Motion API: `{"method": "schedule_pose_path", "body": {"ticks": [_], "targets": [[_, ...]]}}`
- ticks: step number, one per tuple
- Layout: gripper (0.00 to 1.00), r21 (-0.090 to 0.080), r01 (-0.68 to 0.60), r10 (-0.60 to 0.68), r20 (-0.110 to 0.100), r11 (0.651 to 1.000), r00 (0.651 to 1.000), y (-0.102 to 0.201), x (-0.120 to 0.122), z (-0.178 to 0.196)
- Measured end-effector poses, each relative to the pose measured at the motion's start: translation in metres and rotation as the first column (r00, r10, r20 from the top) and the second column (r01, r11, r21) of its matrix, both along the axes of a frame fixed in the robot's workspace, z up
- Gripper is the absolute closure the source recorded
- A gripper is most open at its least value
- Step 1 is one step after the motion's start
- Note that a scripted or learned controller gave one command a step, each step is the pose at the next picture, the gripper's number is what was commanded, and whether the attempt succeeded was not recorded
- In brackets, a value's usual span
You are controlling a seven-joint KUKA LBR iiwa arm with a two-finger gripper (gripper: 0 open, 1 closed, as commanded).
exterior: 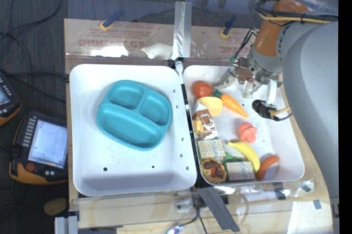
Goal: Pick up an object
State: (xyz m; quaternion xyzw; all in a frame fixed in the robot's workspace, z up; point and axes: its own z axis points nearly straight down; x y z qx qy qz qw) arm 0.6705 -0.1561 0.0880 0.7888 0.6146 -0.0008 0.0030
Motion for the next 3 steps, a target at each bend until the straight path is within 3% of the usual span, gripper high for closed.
{"method": "schedule_pose_path", "body": {"ticks": [1,2,3], "targets": [[0.0,0.0,0.0,0.0,0.0,1.0,1.0,0.0,0.0,0.0],[1.0,-0.005,-0.002,0.002,-0.001,1.0,1.0,0.0,0.001,0.008],[1.0,-0.001,-0.135,0.135,0.007,0.991,0.991,-0.058,-0.022,0.002]]}}
